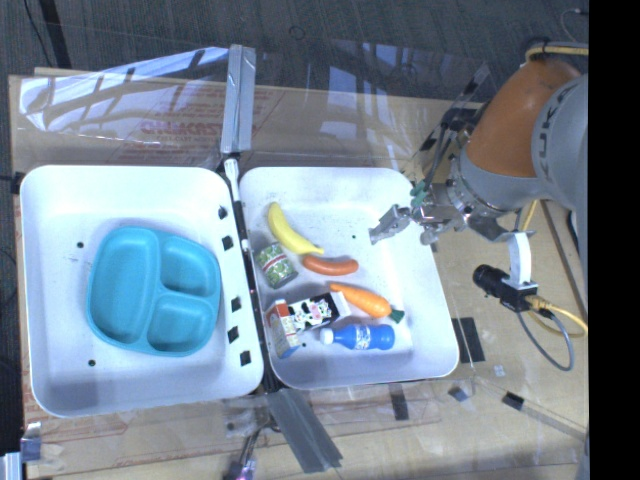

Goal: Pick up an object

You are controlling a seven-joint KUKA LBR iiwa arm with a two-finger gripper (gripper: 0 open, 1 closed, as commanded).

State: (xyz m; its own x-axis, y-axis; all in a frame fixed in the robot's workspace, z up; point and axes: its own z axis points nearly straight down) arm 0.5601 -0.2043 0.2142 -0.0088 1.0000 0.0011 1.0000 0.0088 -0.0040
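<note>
Gripper [385, 226] hovers at the right bin's [430, 313] upper right; whether it is open or shut I cannot tell. Nearest below-left of it lies the sausage [330, 264], long axis running left-right; banana [289, 232] lies farther left, carrot [362, 301] beneath.

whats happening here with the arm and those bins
A grey and orange arm reaches in from the right, its gripper hanging over the right bin's upper right part with nothing in it. Below it lie a banana, sausage, carrot, bottle, carton and can. The left bin holds a blue tray. Nothing is picked up yet.
</note>
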